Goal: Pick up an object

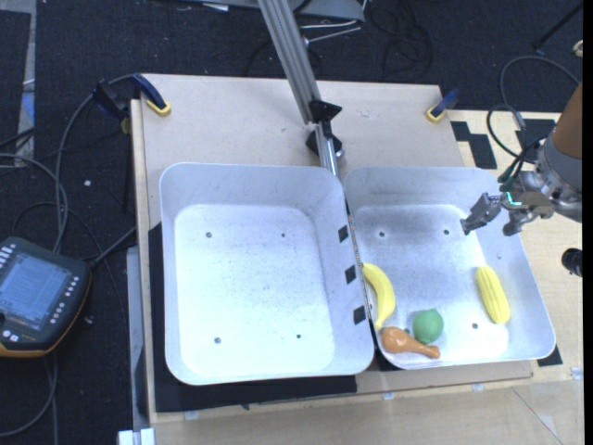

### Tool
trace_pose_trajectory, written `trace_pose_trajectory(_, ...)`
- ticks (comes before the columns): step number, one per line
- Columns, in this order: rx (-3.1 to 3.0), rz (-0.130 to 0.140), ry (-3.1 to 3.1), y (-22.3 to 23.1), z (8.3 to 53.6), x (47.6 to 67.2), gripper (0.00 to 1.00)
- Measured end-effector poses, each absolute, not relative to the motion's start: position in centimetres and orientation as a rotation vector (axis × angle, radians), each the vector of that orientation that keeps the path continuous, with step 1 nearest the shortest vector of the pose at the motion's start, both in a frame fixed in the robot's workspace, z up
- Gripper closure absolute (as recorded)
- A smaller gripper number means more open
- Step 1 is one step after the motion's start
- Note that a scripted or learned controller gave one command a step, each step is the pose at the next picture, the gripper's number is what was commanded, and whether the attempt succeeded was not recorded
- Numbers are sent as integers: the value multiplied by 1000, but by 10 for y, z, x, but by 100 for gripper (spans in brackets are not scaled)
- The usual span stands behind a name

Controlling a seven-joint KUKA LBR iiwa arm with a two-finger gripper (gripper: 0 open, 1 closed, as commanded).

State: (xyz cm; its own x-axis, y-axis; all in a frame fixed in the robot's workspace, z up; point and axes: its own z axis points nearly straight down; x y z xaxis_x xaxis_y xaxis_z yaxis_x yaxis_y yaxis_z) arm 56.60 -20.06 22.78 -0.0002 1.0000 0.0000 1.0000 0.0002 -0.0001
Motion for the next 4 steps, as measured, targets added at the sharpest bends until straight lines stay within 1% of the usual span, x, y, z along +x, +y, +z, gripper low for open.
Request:
trace_pose_trajectory(1, -2221, 0, -2222, -201, 228, 566, 0)
trace_pose_trajectory(2, -2218, 4, -2218, -199, 170, 556, 0)
trace_pose_trajectory(3, -2218, 3, -2219, -191, 124, 554, 0)
trace_pose_trajectory(4, -2219, 2, -2220, -191, 94, 553, 0)
